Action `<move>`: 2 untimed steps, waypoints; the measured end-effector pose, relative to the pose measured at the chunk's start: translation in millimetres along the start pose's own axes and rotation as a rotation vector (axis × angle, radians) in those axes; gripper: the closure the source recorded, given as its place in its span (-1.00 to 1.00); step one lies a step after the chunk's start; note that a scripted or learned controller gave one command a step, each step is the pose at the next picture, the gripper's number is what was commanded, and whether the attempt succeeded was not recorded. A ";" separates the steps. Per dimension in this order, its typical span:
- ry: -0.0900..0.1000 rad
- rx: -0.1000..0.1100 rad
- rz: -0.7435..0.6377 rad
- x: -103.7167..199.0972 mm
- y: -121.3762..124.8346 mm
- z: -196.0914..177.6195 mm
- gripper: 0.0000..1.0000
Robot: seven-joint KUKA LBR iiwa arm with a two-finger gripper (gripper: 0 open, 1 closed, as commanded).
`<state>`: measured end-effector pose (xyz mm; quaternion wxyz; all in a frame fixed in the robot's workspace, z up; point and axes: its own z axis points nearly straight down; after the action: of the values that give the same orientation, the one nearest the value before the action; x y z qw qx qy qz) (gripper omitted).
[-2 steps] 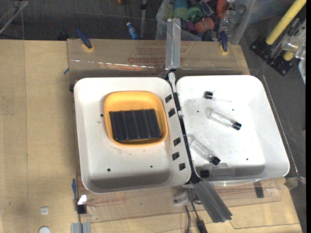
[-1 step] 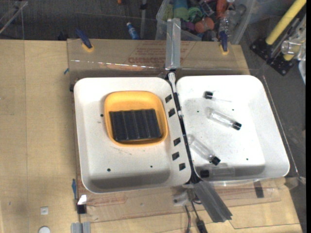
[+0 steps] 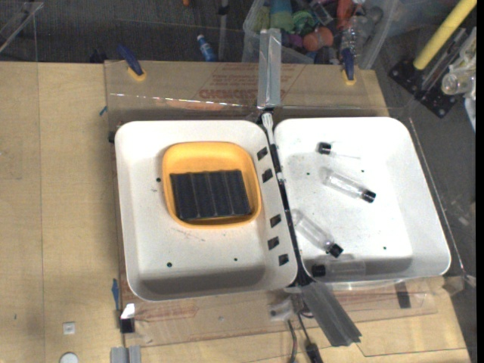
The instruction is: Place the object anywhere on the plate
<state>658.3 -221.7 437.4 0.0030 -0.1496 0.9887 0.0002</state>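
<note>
An orange-yellow square plate sits in the left white bin. A dark ribbed rectangular object lies flat on the plate, covering most of its middle. In the right white bin lie three clear plastic tubes with black caps: one at the back, one near the middle, and one at the front left.
A divider with black tabs runs between the two bins. A clear crate of colourful toys stands behind the bench. A yellow bar leans at the back right. Blue clamps hold the backboard.
</note>
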 end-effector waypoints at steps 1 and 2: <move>0.001 -0.002 -0.398 -8.7 -2.3 28.8 1.00; -0.004 0.002 -0.614 -9.5 -2.3 0.3 1.00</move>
<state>668.1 -221.2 437.2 0.0051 -0.4415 0.8972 -0.0013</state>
